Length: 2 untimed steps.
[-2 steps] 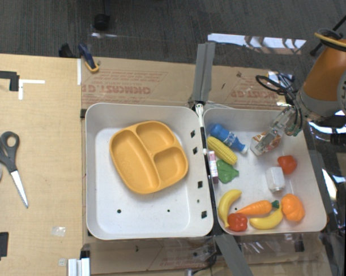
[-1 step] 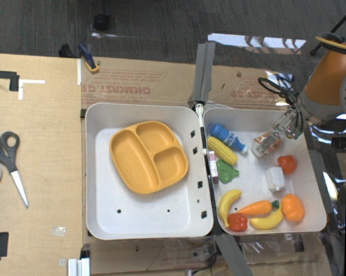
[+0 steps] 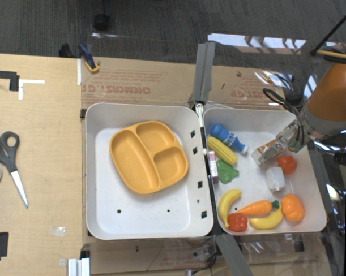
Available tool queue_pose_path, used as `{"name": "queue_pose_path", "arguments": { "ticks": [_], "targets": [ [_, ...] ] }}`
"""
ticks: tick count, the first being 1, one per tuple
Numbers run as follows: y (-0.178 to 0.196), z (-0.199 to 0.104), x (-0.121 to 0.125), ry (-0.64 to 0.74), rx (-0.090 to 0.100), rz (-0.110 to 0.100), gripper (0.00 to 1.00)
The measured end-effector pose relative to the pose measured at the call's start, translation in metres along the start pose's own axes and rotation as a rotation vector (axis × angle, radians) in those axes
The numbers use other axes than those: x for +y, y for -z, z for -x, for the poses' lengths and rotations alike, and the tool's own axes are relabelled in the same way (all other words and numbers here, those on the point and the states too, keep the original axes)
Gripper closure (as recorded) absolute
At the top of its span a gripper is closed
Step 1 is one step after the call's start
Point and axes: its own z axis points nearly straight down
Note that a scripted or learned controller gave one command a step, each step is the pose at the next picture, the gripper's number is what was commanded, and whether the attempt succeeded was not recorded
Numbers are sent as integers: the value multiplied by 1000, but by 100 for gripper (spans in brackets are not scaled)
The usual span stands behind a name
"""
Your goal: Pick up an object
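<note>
The right bin (image 3: 257, 125) holds several toy foods: a blue bottle (image 3: 226, 136), a corn cob (image 3: 222, 150), a green piece (image 3: 228, 174), two bananas (image 3: 227, 203) (image 3: 267, 221), a carrot (image 3: 255, 208), a small red fruit (image 3: 237, 222), an orange pepper (image 3: 293, 206), a red tomato (image 3: 286, 163) and a clear white cup (image 3: 275, 179). My gripper (image 3: 264, 155) hangs low over the bin's upper right part, pointing down-left. It sits just left of the tomato and above the cup. I see nothing clearly held in it.
A yellow divided plate (image 3: 148, 156) lies in the left bin (image 3: 92, 177). A grey divider bar (image 3: 203, 70) runs between the bins at the back. Scissors (image 3: 10, 163) lie on the wooden bench far left. The arm's orange band (image 3: 332, 92) is at the right edge.
</note>
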Motion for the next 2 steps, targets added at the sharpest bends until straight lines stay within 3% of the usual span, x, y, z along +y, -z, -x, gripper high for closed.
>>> {"name": "queue_pose_path", "arguments": {
  "ticks": [1,2],
  "targets": [
    [14,-3,11,13,4,11,100],
    [127,19,51,1,28,-22,100]
  ]
}}
